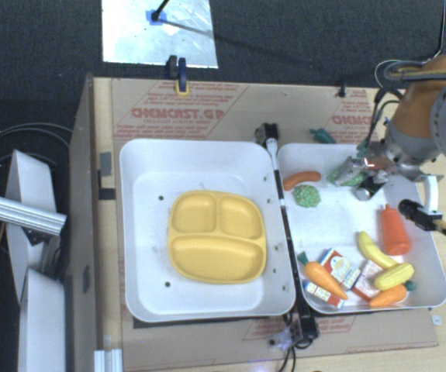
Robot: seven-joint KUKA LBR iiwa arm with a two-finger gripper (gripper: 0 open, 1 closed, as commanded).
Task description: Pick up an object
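Pincer hangs over the right bin's far end — blurred; its grip state unreadable.

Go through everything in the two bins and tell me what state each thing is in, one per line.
hand: low over the right bin's top edge, nothing seen in it
yellow divided plate: flat in the left bin, compartments bare
sausage: lying loose
green broccoli piece: loose beside the sausage
orange bottle: lying down
banana: lying flat
corn: lying flat
carrot: lying against the small cartons
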